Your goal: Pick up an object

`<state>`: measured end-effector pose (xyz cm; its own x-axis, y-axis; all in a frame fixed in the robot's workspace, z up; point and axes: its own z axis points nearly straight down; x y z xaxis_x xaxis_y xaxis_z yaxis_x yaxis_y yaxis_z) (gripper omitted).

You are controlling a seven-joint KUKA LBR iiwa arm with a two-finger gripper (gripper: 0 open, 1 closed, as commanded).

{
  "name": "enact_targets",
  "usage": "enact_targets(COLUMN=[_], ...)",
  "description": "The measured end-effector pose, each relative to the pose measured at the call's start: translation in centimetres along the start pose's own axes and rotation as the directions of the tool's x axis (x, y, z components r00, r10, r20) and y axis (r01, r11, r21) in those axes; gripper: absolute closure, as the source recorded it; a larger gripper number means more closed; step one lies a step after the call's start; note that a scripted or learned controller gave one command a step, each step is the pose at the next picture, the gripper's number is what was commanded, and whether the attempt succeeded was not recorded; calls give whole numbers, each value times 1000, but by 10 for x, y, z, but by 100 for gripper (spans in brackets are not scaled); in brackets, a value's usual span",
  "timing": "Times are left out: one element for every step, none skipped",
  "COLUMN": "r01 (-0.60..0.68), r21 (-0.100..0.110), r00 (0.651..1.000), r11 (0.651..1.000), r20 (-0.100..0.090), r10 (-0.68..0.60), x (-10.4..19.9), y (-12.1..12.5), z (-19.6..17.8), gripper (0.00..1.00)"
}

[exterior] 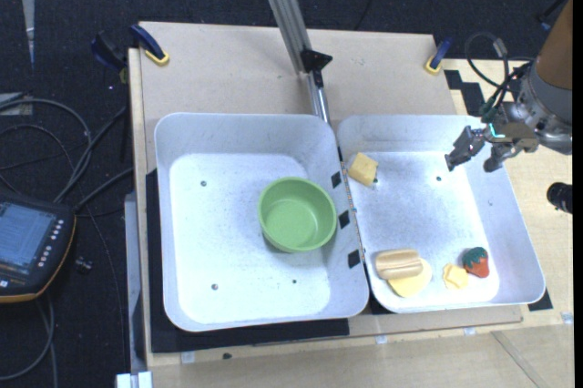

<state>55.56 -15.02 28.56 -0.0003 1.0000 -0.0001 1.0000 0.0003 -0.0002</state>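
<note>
- Table (pixel 237 76): light wood, carrying two shallow white bins side by side.
- Left bin (pixel 196 222): one green bowl (pixel 296 215), upright, near the right wall.
- Right bin (pixel 428 204): yellow block (pixel 363 169) at the upper left, close to the dividing wall.
- Along the near edge of the right bin: a tan bun-like piece (pixel 399 263) lying on a yellow piece (pixel 410 282), then a small yellow piece (pixel 455 277), then a red piece with green top (pixel 475 261) just beside it.
- Gripper (pixel 481 149): above the upper right part of the right bin, well apart from all the pieces.
- Jaws: spread open, nothing between them.
- Arm: entering from the right.
</note>
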Motion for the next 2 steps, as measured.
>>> enact_targets(r01=[0, 0], r21=[0, 3], r00=[1000, 1000], r11=[1000, 1000], r20=[0, -1], r10=[0, 0], x=[0, 2], y=[0, 1], z=[0, 42], gripper=[0, 0])
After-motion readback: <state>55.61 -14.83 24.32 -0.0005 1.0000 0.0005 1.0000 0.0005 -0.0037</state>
